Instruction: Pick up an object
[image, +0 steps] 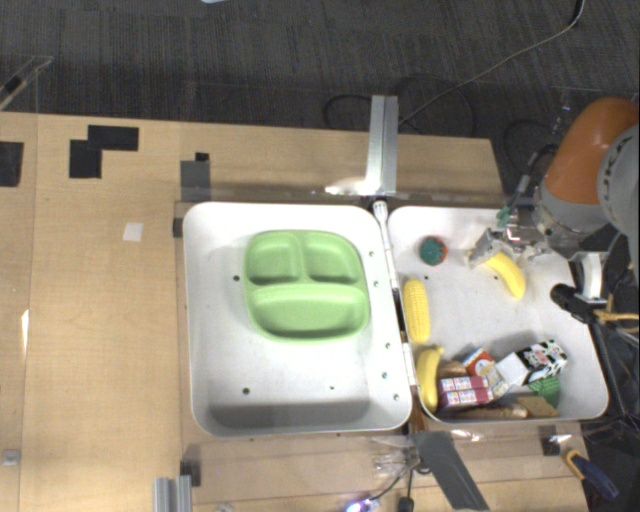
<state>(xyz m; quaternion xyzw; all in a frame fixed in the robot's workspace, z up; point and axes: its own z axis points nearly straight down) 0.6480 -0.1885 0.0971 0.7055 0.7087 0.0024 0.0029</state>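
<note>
A yellow banana (506, 274) lies on the floor of the right bin (455, 225), near its far right side. My gripper (507, 244) hangs right over the banana's far end, its metal fingers (481, 250) spread open to either side of it. Nothing is lifted between them. The orange band of the arm (585, 150) rises behind, at the right edge. Other graspable items in this bin are a small green and red ball (432, 250), a corn cob (416, 308) and a second yellow piece (428, 374) along the left wall.
A pile of small food boxes (478, 381) and a black-and-white carton (541, 359) fills the right bin's near corner. The left bin (215, 340) holds a green divided plate (304, 284). A metal post (384, 140) stands behind the divider between the bins.
</note>
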